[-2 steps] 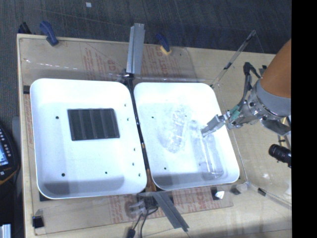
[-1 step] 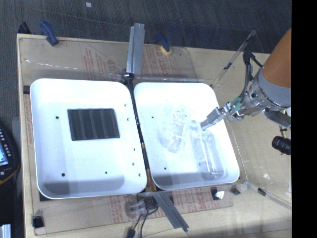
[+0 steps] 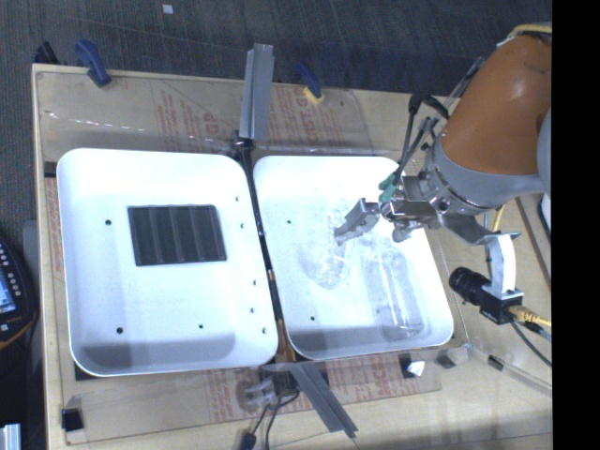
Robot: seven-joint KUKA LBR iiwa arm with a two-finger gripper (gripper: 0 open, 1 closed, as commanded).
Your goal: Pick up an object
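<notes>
The grey two-finger gripper (image 3: 361, 221) hangs spread and holding nothing over the right white bin (image 3: 281, 251), just above faint clear plastic items (image 3: 394, 293); a dark ribbed rectangular block (image 3: 176, 234) lies in the left white bin (image 3: 84, 172), well apart.

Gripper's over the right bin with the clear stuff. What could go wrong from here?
1. The clear bottle and the clear cup barely stand out from the right bin, so a grasp may land off target.
2. The gripper sits between both items; closing there may catch nothing.
3. The bottle lies near the bin's right wall, so fingers could hit the rim.
</notes>
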